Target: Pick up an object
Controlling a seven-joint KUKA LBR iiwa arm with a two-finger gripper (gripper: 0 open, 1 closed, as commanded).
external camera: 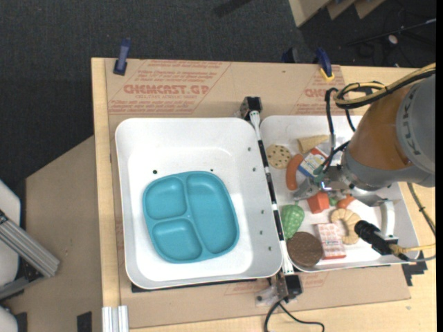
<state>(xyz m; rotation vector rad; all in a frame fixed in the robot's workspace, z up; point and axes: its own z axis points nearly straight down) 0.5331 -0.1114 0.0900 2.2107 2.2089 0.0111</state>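
The right bin holds several toy foods. Among them are a spotted cookie, a pale cheese wedge, a red sausage and a small red, white and blue carton. Nearer the front lie an orange-red block, a green leaf, a brown disc, a pink packet and a tan pastry. My gripper is low over the middle of this bin, between the carton and the orange-red block. The wrist hides what lies under it.
The left bin holds a teal divided plate. A black hinge strip runs between the two bins. The arm's orange band and grey wrist cover the right bin's back right part.
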